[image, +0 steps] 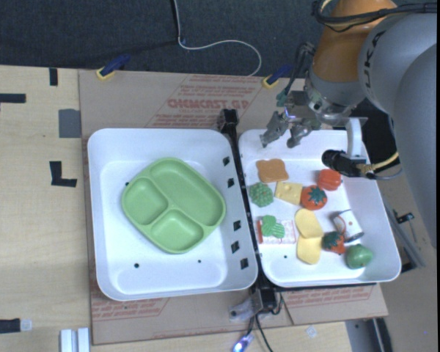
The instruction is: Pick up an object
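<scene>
My gripper (286,136) hangs over the far left corner of the right bin (374,271), its two fingers spread open with nothing between them. Just below it lies an orange toast slice (272,170). Further down the bin lie a green broccoli piece (261,194), a yellow cheese wedge (288,192), two red tomatoes (314,197) (329,180), yellow pieces (309,224) (308,250), a green striped piece on a card (273,229) and a green fruit (358,256).
The left bin (110,270) holds a green divided plate (174,204). A divider with black clips (238,189) separates the bins. Cardboard lies under both bins. A small grey and red toy (342,233) sits near the right bin's right wall.
</scene>
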{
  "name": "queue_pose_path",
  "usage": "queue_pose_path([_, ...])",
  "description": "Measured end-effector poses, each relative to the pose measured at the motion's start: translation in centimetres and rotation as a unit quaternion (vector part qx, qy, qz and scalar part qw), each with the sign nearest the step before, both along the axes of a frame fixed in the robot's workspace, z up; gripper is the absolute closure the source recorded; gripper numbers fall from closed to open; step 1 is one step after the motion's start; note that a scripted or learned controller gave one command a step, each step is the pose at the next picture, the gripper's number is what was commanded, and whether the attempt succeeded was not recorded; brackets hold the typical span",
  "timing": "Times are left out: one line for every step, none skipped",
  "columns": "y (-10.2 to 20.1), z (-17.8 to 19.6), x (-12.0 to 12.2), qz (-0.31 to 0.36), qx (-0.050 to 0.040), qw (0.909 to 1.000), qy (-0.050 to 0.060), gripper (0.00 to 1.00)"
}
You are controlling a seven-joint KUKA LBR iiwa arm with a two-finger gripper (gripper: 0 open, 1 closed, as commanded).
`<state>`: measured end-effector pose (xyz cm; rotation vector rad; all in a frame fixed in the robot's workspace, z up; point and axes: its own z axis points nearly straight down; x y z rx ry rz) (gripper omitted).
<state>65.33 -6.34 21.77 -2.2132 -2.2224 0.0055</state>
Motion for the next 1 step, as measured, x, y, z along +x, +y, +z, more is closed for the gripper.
queue_pose_path([2.23, -0.57, -4.62, -0.001, -0.0003, 1.0000, 0.001, 1.00])
